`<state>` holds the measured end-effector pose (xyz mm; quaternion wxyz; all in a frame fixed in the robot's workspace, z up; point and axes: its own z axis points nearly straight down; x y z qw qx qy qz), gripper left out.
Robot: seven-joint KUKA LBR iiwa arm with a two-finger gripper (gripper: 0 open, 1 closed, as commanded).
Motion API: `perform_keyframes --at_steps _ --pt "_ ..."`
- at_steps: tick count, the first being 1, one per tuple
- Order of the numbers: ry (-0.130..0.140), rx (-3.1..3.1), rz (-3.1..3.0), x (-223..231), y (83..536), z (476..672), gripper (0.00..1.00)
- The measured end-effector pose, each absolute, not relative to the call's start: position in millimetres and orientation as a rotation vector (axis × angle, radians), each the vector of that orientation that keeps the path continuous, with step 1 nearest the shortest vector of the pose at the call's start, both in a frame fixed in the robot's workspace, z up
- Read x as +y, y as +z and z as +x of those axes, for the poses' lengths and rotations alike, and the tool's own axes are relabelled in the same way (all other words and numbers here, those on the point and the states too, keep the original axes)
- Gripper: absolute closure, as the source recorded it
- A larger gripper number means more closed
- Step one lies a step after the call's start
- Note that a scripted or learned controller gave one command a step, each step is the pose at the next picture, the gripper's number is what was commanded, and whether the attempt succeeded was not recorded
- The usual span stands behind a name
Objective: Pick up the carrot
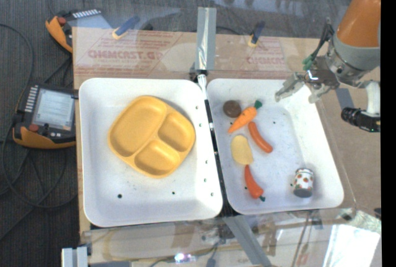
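Note:
The carrot [242, 118] is orange with a green top and lies slanted in the upper left part of the right bin [322, 154], its green end pointing up and right. My gripper [296, 93] hangs over the bin's upper right corner, well to the right of the carrot and apart from it. Its fingers [281, 91] are spread open with nothing between them. The orange band of the arm [362, 12] rises above it at the right.
Close around the carrot lie a brown round piece [232, 108], an orange sausage shape [260, 137], a pale yellow oval [241, 150] and a red-orange pepper [252, 182]. A small white and grey object [302, 181] sits lower right. A yellow divided plate [153, 135] fills the left bin [99, 191].

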<state>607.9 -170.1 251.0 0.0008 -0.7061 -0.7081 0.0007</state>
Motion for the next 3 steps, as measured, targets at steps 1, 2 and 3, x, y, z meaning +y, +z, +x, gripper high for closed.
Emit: perform_keyframes --at_steps 1,2,3 --pt "0.001 -2.469 -1.939 -113.4 156.1 620.0 0.00" --pt "0.001 -2.729 -1.567 -113.2 90.5 663.1 0.00" --pt "-0.004 -2.780 -1.491 -183.2 90.7 629.2 0.00"
